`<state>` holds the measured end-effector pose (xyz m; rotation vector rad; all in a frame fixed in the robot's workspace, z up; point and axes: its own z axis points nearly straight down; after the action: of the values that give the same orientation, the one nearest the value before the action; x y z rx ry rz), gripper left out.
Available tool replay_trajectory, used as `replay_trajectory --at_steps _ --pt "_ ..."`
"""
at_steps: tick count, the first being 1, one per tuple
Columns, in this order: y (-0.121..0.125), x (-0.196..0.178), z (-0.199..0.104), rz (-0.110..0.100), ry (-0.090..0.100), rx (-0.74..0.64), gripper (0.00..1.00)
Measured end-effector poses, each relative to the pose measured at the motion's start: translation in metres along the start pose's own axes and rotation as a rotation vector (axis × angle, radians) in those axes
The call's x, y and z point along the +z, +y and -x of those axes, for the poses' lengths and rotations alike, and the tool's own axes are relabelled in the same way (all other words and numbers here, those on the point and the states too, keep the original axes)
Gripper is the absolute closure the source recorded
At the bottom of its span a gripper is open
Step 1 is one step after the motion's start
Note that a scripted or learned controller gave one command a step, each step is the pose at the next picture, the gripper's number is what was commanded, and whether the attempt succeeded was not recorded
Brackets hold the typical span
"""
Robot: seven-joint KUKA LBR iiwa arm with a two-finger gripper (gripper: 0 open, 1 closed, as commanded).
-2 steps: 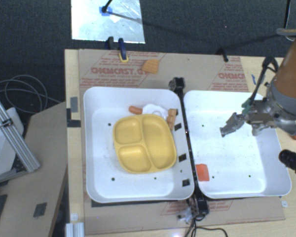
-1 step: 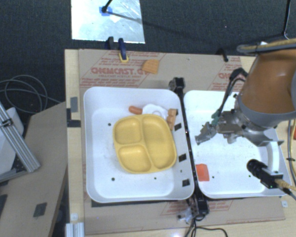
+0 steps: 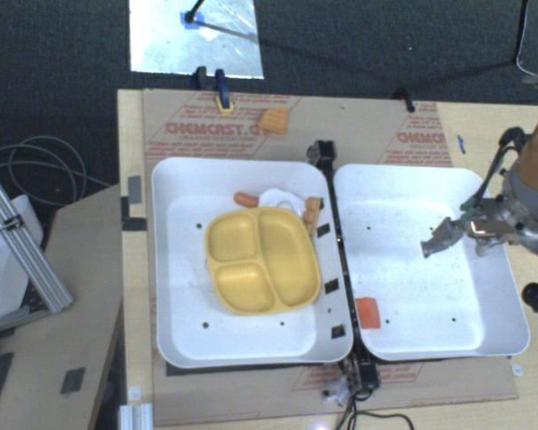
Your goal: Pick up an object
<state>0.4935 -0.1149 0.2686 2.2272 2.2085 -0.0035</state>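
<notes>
My gripper point(image 3: 455, 243) hangs over the right part of the right bin point(image 3: 412, 348), reaching in from the right edge. It is open and nothing sits between its fingers. A small orange-red block point(image 3: 368, 312) lies in the right bin's near left corner, well to the left of and below the gripper. The left bin point(image 3: 175, 240) holds a yellow divided plate point(image 3: 262, 260), an orange sausage-shaped piece point(image 3: 246, 200), a white piece point(image 3: 278, 202) and a tan block point(image 3: 312, 213) by its right wall.
A tan block point(image 3: 273, 119) lies on the cardboard behind the bins. Blue and yellow clamps point(image 3: 217, 86) stand at the bench's back edge. A black divider point(image 3: 334, 267) runs between the bins. Cables lie on the floor at left.
</notes>
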Motion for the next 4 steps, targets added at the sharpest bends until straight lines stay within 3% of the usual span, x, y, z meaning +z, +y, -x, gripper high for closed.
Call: replay_trajectory --at_steps 1,2,3,4 --pt "-0.009 0.061 -0.112 -0.006 0.01 -0.022 0.0" --pt "-0.009 0.096 -0.023 -0.004 0.001 -0.002 0.0" --pt "-0.006 0.084 -0.029 0.001 0.005 -0.01 1.0" --pt "-0.006 0.032 -0.083 0.005 0.007 -0.019 1.0"
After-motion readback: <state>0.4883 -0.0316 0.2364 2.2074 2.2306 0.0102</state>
